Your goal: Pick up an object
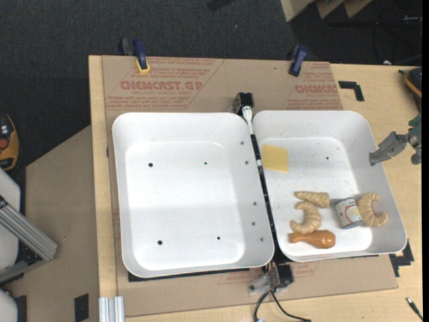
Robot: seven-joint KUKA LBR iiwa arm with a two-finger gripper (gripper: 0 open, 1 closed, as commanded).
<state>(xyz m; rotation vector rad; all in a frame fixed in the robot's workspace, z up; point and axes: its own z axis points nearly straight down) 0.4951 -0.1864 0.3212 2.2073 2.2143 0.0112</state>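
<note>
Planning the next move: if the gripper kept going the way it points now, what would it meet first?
The gripper points left over the right bin's rim. Straight on, it would probably reach bare bin floor, then the yellow square; its height is unclear.

One fixed camera above; looks down aslant on both bins (127, 180).

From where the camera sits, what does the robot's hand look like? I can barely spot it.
Little of it shows. At the right edge of the camera view, beside the right bin, a dull grey metal piece of the gripper juts in, angular and flat-sided like a bracket. Above it sits a darker greenish-grey part. No cables or markings can be made out on it.
</note>
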